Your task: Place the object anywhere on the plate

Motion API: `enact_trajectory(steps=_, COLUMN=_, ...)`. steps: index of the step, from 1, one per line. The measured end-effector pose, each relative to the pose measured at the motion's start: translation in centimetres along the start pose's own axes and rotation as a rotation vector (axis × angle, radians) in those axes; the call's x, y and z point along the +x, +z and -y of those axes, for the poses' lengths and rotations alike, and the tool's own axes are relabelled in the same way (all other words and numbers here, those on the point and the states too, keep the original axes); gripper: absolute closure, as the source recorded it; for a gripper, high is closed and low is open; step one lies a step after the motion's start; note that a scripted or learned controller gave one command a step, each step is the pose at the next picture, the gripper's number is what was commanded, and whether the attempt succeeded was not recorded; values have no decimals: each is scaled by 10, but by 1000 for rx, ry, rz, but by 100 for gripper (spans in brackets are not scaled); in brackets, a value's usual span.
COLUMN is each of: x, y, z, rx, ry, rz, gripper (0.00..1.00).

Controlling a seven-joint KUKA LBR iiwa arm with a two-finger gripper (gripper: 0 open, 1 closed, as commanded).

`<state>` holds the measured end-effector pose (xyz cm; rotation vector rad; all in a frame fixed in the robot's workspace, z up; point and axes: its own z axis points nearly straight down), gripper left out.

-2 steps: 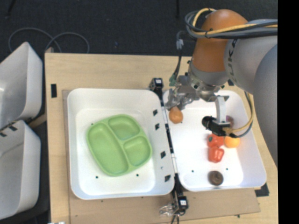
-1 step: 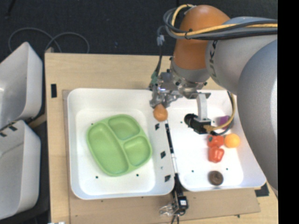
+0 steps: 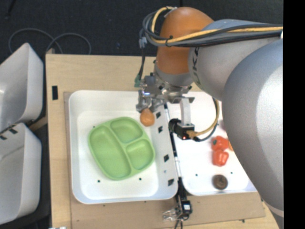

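- The end effector [image 3: 148, 109] hangs just above the middle of the frame, under the orange band [image 3: 183, 27] of the grey arm [image 3: 248, 80] that fills the upper right. A small orange, egg-shaped object [image 3: 147, 118] sits right at its tip, at the fingers' lower end; the end effector appears clamped on it, though the fingers themselves are hard to make out against the metal of the wrist.
- The worktop [image 3: 62, 70] is pale wood and spans the middle and lower part of the frame, with dark floor behind it at the top.
- The left bin [image 3: 76, 175], white and shallow, takes up the centre-left of the frame.
- The right bin [image 3: 200, 185] lies beside it at lower right, partly covered by the arm.
- The green plate [image 3: 121, 147], with three compartments, lies tilted in the left bin, a little left of the frame's centre.
- The orange object is above the plate's upper right corner, near the dividing wall between the bins; whether it touches the plate cannot be told.
- A red and orange pepper-like toy [image 3: 220, 150] lies in the right bin, right of centre.
- A small brown round piece [image 3: 219, 181] lies just below it, near that bin's lower edge.
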<state>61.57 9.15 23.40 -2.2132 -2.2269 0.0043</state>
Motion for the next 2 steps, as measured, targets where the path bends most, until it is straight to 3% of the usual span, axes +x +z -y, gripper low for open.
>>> enact_trajectory(steps=1, x=22, y=-4, z=24, rx=2, ry=1, rz=0, gripper=100)
enact_trajectory(steps=2, x=21, y=-4, z=23, rx=1, ry=3, rz=0, gripper=0)
